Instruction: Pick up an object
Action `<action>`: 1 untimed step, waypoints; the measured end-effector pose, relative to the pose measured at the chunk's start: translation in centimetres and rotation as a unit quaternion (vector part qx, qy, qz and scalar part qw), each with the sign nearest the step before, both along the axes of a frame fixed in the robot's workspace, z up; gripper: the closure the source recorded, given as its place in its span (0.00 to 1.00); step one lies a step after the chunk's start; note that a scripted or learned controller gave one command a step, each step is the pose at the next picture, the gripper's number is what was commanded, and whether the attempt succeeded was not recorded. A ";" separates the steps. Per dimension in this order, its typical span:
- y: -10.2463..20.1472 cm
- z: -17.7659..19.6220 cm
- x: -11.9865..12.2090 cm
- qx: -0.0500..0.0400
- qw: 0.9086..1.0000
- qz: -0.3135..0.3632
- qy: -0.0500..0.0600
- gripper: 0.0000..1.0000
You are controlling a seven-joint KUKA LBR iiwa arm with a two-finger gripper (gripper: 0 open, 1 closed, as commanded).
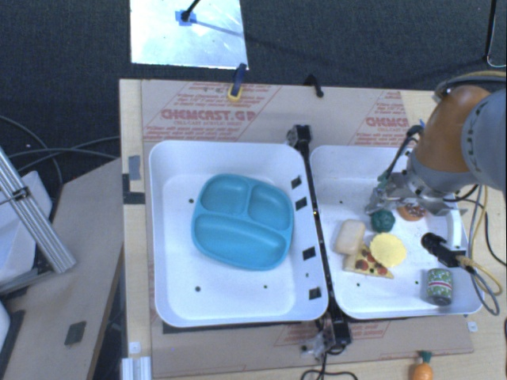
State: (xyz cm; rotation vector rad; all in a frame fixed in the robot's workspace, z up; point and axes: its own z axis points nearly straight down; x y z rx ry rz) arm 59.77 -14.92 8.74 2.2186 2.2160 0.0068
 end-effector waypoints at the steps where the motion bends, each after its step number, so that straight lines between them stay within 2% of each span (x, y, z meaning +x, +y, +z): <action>1: 0.0 1.1 0.2 -0.001 1.000 0.001 -0.001 1.00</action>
